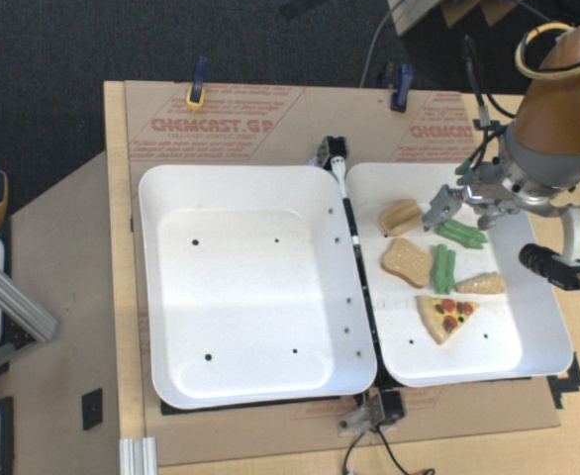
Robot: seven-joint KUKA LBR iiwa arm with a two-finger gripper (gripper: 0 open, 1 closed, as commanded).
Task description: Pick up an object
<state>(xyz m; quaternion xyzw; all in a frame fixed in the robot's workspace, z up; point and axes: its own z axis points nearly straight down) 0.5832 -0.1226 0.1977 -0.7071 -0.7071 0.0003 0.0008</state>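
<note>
Beside jaws [460,206]: two green pods [443,267]

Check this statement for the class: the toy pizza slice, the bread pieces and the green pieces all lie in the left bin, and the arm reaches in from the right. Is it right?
One detail is wrong. The camera view shows the pizza slice, the bread pieces and the green pieces in the right bin, not the left bin. The arm does reach in from the right.

Red "CHEMCAST GP" print on brown board [221,117]
</note>
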